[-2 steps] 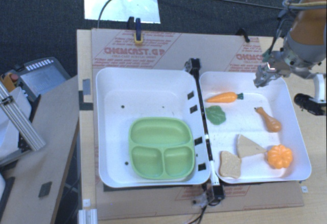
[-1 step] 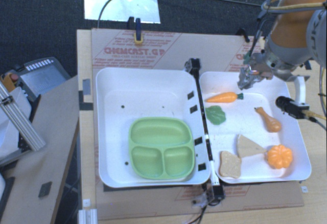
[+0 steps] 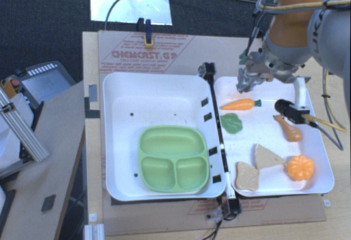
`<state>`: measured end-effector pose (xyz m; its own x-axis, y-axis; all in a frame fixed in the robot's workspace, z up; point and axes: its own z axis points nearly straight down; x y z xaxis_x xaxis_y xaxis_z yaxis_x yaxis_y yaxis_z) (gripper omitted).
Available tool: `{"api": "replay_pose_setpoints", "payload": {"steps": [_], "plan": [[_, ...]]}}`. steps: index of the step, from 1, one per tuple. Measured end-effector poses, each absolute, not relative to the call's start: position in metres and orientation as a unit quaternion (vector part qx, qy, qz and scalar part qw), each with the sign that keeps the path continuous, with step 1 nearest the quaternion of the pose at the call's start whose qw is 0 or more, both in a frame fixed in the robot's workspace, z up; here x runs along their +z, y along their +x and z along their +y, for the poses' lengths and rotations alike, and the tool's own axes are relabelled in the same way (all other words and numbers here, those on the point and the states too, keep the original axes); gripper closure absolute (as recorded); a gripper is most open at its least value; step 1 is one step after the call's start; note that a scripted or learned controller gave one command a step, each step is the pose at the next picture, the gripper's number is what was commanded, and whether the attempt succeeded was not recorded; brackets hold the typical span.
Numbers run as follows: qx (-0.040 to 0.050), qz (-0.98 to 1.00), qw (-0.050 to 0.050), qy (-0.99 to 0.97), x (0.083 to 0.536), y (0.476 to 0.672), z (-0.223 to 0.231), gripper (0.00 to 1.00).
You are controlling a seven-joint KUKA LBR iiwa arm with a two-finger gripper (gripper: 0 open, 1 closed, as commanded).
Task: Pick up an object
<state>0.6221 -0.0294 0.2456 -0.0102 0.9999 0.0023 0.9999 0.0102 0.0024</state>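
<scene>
Your gripper hovers, finger state unclear; orange plastic carrot lies just below it, long axis crosswise.

Arm: smooth grey casing with a rounded, glossy orange band above the wrist. Thin yellow and dark cables run across the band and loop down beside it. Gripper: a compact block of grey metal parts, its detail blurred.
</scene>
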Motion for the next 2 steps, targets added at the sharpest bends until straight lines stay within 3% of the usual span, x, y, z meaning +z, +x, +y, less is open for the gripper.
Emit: {"api": "replay_pose_setpoints", "payload": {"steps": [2], "plan": [[0.0012,0.711,0.0,0.703,0.239,0.613,0.087,1.0]]}}
